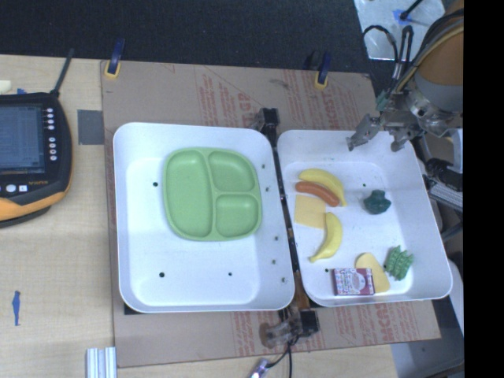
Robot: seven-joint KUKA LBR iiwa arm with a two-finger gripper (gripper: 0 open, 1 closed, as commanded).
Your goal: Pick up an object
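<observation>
Tool (380, 135) hangs spread and empty over the right bin (417, 181); the small carton's (352, 281) print is unreadable.

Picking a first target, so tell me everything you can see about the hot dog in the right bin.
The hot dog is a toy, plastic-looking: a reddish-orange sausage lying slantwise across a yellow bun. It lies flat in the right bin, in the far left part near the wall shared with the other bin. Its near edge meets or overlaps a yellow cheese slice. The end effector is off to its far right, apart from it.
</observation>
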